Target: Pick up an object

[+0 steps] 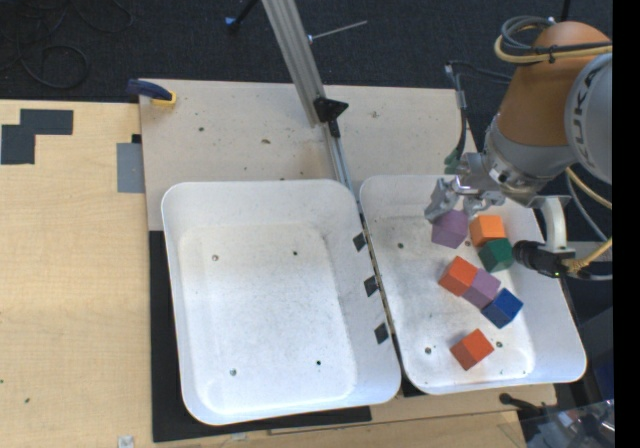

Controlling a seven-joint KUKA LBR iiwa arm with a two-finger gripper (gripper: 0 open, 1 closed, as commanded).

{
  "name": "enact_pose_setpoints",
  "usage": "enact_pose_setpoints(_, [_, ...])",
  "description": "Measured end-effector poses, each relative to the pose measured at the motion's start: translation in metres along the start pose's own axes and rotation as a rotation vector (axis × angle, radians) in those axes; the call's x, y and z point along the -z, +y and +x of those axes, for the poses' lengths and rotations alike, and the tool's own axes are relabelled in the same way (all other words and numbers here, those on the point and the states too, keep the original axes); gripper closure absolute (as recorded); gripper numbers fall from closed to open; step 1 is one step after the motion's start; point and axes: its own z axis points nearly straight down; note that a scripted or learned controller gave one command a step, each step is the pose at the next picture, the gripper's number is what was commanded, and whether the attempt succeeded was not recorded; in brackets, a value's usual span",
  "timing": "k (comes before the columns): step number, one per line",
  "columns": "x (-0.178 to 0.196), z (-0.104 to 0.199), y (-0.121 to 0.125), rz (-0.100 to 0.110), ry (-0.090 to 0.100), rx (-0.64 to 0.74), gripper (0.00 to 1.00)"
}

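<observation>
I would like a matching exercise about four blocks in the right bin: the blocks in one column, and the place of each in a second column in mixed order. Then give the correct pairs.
Blocks:
1. green block
2. blue block
3. orange block
4. purple block by the gripper

Places:
A. nearest the bin's front edge of these four
B. just below the orange block
C. left of the orange block, under the gripper
D. between that purple block and the arm, above the green one

Pairs: 1-B, 2-A, 3-D, 4-C
</observation>
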Motion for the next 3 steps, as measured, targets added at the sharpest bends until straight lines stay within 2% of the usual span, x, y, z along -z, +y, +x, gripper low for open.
enact_pose_setpoints(1, [0.008,0.052,-0.014,0.003,0.003,0.012,1.0])
enact_pose_setpoints(3, [0.028,0.146,-0.063,0.005,0.002,0.012,1.0])
